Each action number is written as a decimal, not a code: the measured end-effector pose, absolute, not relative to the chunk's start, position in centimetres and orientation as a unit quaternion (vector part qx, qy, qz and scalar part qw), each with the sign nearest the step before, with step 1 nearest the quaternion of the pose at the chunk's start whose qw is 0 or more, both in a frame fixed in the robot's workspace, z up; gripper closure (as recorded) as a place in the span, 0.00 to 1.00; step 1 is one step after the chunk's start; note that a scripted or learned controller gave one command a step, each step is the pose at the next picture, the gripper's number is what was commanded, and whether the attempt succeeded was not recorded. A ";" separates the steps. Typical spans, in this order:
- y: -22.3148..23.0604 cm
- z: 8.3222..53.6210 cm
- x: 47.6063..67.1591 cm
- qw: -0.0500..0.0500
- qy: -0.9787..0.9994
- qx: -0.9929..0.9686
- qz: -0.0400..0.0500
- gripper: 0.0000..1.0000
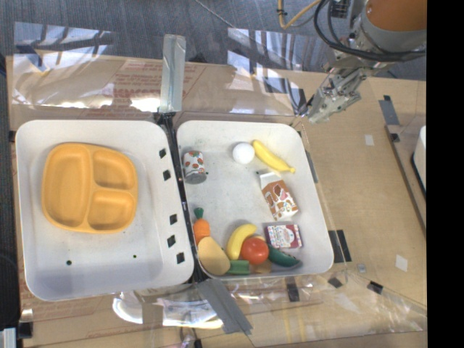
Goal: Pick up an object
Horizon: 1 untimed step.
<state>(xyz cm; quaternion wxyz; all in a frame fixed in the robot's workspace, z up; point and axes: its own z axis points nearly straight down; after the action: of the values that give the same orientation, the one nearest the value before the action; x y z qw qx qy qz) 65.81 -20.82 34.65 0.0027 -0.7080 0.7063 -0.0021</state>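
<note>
Your right bin holds the pickings; the gripper hovers past its far right corner, and you cannot tell its state. Try the stiff, light carton at mid-right, across its narrow sides; the white ball looks slippery.

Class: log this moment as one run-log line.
gripper: above right bin's far right corner | held: nothing seen | banana, white ball, can: untouched | tray: left bin
</note>
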 end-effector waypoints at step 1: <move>-20.7 35.1 65.8 0.002 0.530 -0.848 -0.002 1.00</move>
<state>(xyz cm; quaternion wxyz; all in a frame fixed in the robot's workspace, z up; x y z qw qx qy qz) 65.80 -20.67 35.14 0.0022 -0.8479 0.5302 -0.0022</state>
